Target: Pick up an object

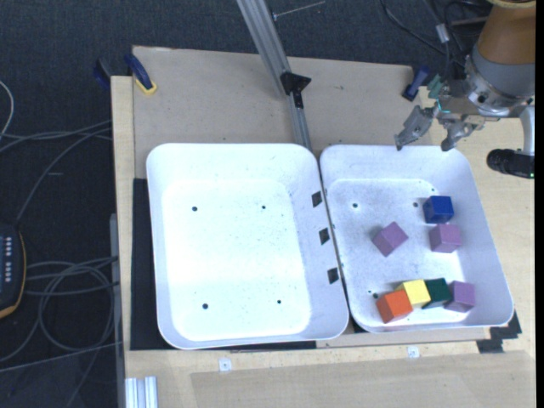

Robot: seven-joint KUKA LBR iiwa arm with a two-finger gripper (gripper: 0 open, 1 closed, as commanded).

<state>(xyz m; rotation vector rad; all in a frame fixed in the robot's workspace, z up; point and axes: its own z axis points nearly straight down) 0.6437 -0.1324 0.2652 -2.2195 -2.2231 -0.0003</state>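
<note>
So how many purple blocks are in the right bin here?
3. One purple block sits mid-bin, one lies below the blue block near the right wall, and one is at the near right corner beside the green block. None looks hidden.

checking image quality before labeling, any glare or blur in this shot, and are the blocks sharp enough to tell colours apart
Camera view: the left bin is washed out by bright glare across its floor; the right bin is more evenly lit. Blocks read clearly: blue block, orange block, yellow block, green block. The gripper above the right bin's far rim looks slightly soft, with open fingers and nothing between them.
</note>
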